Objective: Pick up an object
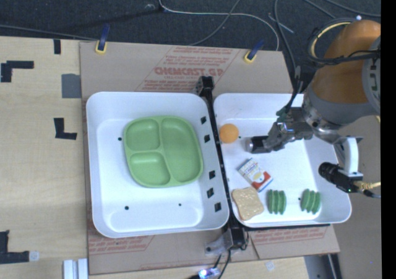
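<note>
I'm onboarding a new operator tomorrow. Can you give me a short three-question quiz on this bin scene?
1. True or false: the green divided plate lies in the right bin.
2. Multiple choice: which thing lies closest to the gripper? A) the orange ball B) the slice of bread C) the green divided plate
3. How many small green pieces lie near the front edge of the right bin?

Key
1. False: it lies in the left bin.
2. A: the ball lies just to the camera's left of the gripper, apart from it.
3. Two, side by side, to the camera's right of the bread.
</note>
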